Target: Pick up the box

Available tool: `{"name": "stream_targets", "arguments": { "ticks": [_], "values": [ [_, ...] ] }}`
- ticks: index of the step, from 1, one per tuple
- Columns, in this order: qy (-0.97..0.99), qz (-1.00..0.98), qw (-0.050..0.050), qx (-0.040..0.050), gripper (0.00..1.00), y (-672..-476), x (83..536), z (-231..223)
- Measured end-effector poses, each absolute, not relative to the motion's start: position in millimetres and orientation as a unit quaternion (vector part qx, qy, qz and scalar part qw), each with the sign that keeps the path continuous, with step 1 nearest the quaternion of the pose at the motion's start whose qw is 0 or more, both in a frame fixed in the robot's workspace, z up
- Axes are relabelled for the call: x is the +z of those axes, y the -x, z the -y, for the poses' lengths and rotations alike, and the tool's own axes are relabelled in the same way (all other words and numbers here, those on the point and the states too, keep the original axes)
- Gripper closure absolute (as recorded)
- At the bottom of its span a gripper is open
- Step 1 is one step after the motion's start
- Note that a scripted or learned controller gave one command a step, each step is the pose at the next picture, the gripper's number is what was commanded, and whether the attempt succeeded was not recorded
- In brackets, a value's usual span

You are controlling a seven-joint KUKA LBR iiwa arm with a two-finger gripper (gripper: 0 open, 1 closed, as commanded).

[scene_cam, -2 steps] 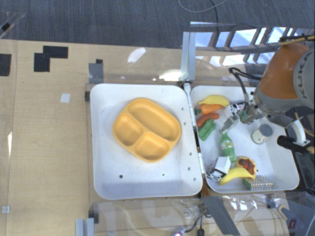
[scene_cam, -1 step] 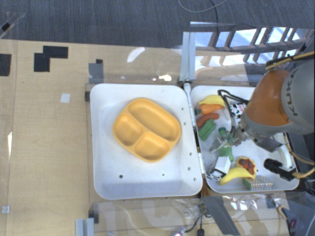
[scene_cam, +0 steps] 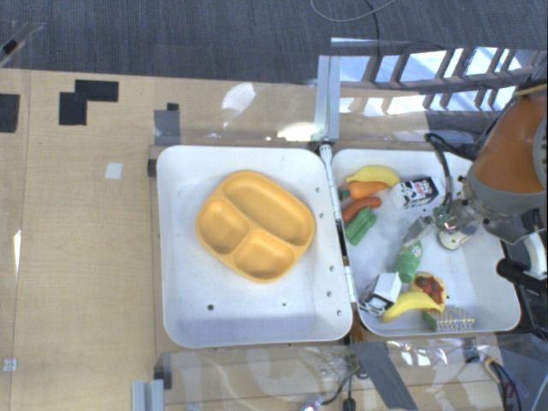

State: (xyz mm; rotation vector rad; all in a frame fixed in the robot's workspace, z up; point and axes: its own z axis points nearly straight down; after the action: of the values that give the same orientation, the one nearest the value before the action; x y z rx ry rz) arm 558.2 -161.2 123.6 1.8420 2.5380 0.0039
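Here, on the wooden desk (scene_cam: 77,255), the left white bin (scene_cam: 184,315) carries a yellow divided plate (scene_cam: 255,225) lying flat near its middle. Just beside it, the right white bin (scene_cam: 492,311) is crowded with small things: a yellow squash (scene_cam: 372,175), an orange carrot (scene_cam: 365,190) and a green pepper (scene_cam: 360,224) near its left wall, and lower down a banana (scene_cam: 404,306) beside a small dark-and-white carton (scene_cam: 378,294). The box (scene_cam: 419,192), white with dark print, lies in the upper middle of that bin, apart from the gripper (scene_cam: 451,226). The grey arm with its orange band (scene_cam: 509,157) reaches in from the right, low over the bin's right half. Whether its fingers are spread or pressed together cannot be told.
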Motion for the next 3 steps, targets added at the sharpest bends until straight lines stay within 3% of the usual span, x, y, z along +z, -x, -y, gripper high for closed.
{"name": "stream_targets", "arguments": {
  "ticks": [1,2,3],
  "values": [
    [-0.586,-0.811,0.006,0.0027,1.0,-560.6,135,160],
    [-0.676,-0.737,0.003,0.0019,1.0,-642.1,164,115],
    [-0.794,-0.608,0.002,0.0018,1.0,-650.2,186,67]
  ]
}}
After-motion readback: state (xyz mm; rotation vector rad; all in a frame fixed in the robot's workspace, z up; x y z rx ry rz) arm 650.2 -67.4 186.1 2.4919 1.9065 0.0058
